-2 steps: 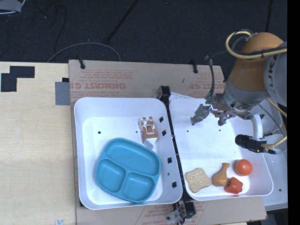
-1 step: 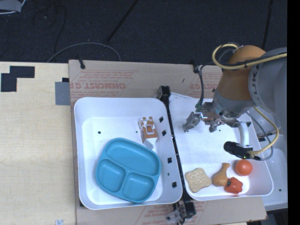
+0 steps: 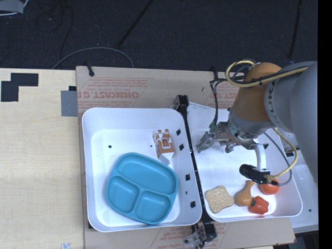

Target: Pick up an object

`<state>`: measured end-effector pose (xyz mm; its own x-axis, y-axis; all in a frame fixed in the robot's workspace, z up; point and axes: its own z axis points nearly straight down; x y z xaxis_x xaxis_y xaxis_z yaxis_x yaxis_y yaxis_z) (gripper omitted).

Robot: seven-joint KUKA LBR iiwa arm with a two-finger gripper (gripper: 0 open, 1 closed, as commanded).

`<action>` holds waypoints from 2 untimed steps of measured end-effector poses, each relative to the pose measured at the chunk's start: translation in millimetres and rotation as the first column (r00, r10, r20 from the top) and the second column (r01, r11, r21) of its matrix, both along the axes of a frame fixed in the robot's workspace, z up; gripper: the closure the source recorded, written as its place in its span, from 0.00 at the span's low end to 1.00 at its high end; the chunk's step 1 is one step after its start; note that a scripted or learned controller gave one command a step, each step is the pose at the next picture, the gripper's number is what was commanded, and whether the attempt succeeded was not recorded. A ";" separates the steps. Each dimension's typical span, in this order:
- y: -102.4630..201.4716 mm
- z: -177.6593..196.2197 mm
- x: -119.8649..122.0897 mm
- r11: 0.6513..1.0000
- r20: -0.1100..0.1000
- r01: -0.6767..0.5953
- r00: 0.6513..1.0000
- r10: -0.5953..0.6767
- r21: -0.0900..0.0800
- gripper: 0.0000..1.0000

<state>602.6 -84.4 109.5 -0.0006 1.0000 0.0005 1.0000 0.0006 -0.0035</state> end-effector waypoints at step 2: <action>0.5 -12.7 -0.7 1.000 -0.003 0.005 1.000 -0.005 0.001 1.00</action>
<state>602.0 -83.9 96.8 0.0048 1.0000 0.0013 1.0000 -0.0048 -0.0063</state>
